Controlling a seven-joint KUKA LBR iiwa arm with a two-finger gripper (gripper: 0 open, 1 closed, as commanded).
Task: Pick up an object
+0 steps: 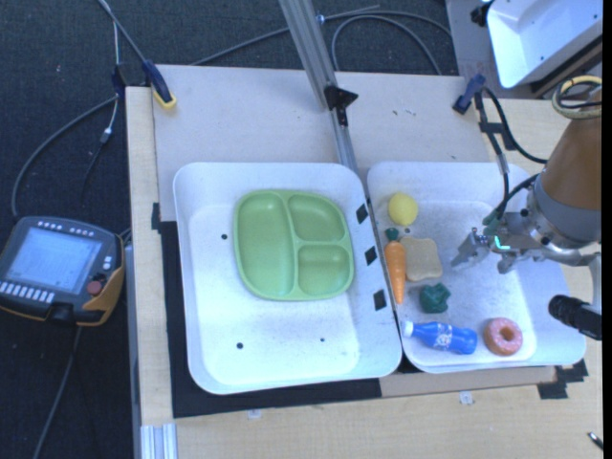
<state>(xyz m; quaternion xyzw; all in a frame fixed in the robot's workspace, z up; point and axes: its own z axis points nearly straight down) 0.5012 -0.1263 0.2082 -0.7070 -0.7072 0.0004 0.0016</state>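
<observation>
The right bin (535, 352) holds a yellow lemon (403, 208), an orange carrot (395, 270), a tan bread slice (422, 259), a dark green broccoli piece (434, 297), a blue bottle (441, 337) lying on its side and a pink donut (503, 336). My gripper (486, 251) hangs over the bin's middle right, to the right of the bread and above the donut. Its fingers are spread apart with nothing between them. It is open.
The left bin (206, 352) bears a green divided plate (292, 245). A metal pole (306, 27) slants down to the bins' shared edge. A teach pendant (57, 271) lies off the bench at left. Cables run along the bench's right side.
</observation>
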